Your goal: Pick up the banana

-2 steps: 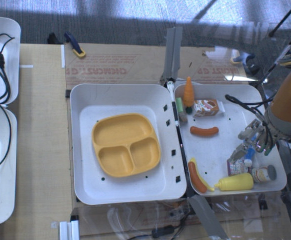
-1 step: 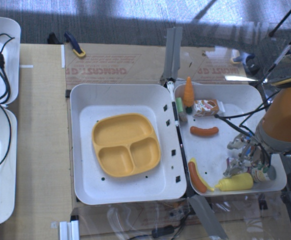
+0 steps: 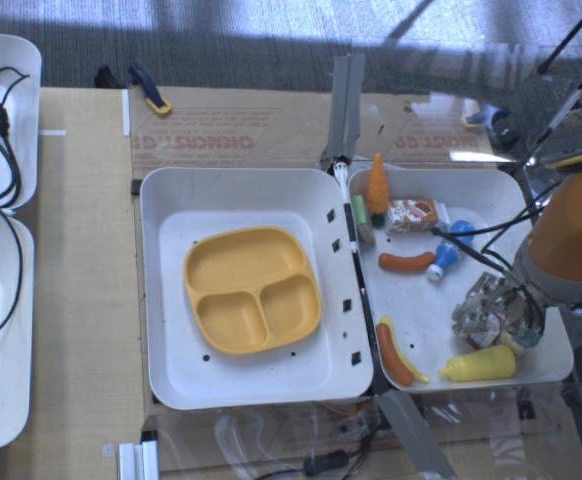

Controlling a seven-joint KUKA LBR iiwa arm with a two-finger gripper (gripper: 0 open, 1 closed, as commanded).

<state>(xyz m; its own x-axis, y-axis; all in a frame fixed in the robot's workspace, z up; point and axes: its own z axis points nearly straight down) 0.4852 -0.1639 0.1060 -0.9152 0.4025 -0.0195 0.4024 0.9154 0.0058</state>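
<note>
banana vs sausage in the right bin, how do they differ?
The banana is yellow with a red-orange body; the sausage is plain orange-red. The banana lies diagonally by the bin's left wall, near the front; the sausage lies almost level, mid-bin, touching a blue toy. The banana looks slightly longer. Both are slim, lying flat, apart from the hand.

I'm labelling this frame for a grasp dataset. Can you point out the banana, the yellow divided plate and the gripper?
banana [image 3: 480,365]: camera view, middle of its yellow body.
yellow divided plate [image 3: 252,288]: camera view, the ridge between its compartments.
gripper [image 3: 491,313]: camera view, its metal end above the banana.
</note>
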